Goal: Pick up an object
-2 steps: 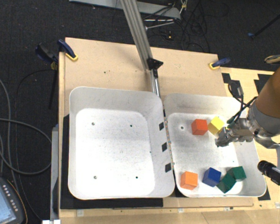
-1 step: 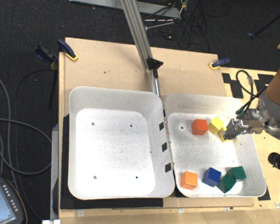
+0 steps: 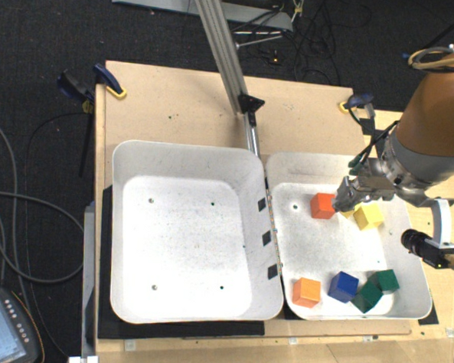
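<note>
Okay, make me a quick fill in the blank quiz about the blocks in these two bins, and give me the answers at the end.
1. All the blocks lie in the ____ bin as the camera sees it.
2. The claw is down between the red-orange block and the ____ block.
3. The number of green blocks near the bin's front edge is ____.
4. Between the orange block and the green ones sits a ____ block.

Missing words: right; yellow; two; blue
</note>
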You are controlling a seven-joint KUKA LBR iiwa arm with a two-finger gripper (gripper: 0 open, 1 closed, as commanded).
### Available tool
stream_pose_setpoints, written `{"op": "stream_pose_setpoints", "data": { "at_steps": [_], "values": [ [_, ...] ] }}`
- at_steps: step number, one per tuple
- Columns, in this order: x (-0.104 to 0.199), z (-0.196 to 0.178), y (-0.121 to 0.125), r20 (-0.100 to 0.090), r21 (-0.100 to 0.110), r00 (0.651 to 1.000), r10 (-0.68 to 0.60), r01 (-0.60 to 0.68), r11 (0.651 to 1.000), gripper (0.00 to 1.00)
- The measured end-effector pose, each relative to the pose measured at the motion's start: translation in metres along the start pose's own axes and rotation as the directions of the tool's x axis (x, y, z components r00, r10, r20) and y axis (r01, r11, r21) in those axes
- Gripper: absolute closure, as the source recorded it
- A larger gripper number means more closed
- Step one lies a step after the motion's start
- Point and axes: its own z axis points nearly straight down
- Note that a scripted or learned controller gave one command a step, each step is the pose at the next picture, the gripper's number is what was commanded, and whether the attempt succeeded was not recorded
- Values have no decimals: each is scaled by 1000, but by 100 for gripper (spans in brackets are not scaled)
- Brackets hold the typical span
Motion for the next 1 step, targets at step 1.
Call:
{"op": "stream_pose_setpoints", "data": {
  "at_steps": [1],
  "values": [
    [40, 3, 23, 1, 1, 1000, 1, -1, 1000, 100]
  ]
}}
